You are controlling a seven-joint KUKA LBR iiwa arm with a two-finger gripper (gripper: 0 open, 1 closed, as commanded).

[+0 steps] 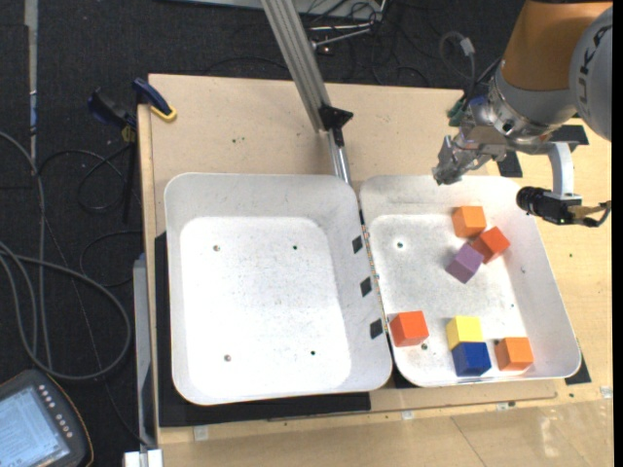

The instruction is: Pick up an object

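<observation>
Cubes lie in the right bin [545, 290], well below the gripper [450, 169], which hangs over that bin's far rim; whether its fingers are open cannot be told, and nothing shows between them. Nearest are an orange cube [469, 220], a red cube [493, 242] and a purple cube [464, 262]; the left bin [185, 261] sits alongside.

two white bins [263, 188], four orange cubes [409, 327], one purple [464, 262], one yellow [464, 331], one blue [471, 358].

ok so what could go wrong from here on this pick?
1. The orange cube, red-orange cube and purple cube sit packed together; the gripper could nudge neighbours or catch two.
2. The yellow cube, blue cube and another orange cube crowd the right bin's near rim, which leaves little room for a grasp.
</observation>
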